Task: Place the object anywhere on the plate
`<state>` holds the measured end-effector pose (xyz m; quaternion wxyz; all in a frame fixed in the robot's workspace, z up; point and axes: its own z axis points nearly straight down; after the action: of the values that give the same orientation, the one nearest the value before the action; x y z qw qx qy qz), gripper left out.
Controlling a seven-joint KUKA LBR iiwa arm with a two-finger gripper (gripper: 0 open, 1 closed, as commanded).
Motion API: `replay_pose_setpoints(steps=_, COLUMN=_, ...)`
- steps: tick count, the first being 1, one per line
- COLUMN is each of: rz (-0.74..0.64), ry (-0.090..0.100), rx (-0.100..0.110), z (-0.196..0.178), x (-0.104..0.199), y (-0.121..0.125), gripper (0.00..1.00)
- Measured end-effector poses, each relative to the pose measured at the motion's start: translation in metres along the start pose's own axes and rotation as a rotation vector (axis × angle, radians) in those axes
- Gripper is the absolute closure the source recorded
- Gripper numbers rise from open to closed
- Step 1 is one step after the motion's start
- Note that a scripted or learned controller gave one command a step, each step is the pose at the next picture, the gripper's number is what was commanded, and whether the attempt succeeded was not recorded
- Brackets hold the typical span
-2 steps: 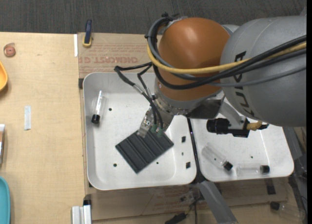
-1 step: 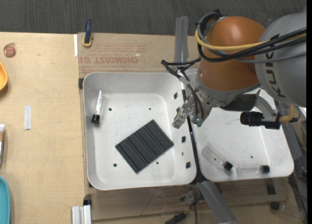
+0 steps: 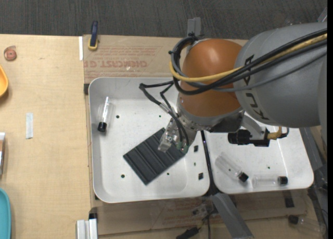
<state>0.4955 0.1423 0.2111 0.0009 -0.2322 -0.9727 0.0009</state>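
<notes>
The grey arm (image 3: pixel 281 71) reaches in from the right, its orange band (image 3: pixel 210 76) hanging over the seam between the two white bins. Below it the claw (image 3: pixel 170 140) hovers over the left bin (image 3: pixel 104 180), right at the upper end of a dark ribbed plate (image 3: pixel 148 159) that lies flat and slantwise on the bin floor. The claw looks to be closed around a small clear item, perhaps a vial, but the wrist and cables crowd the spot, so I cannot tell how the claw stands or whether anything is truly held. A clear tube with a black cap (image 3: pixel 103 114) lies near the left wall of the same bin, well apart from the plate. In the right bin (image 3: pixel 302 149) two more clear capped tubes rest on the floor: one (image 3: pixel 231 167) toward the middle, the other (image 3: pixel 269 181) near the front right. The bins sit on a cardboard sheet (image 3: pixel 125 58) on the pale wooden worktop (image 3: pixel 47 170).
</notes>
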Motion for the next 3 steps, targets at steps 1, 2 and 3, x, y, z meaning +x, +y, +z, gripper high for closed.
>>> replay_pose_setpoints(steps=1, rz=0.047, ry=-0.002, rx=-0.001, z=-0.021, x=-0.004, y=0.07, gripper=1.0)
replay_pose_setpoints(steps=2, rz=0.005, ry=-0.001, rx=0.0, z=-0.044, x=0.007, y=-0.011, gripper=1.0)
replay_pose_setpoints(steps=3, rz=0.047, ry=-0.003, rx=-0.002, z=-0.084, x=-0.007, y=-0.05, gripper=1.0)
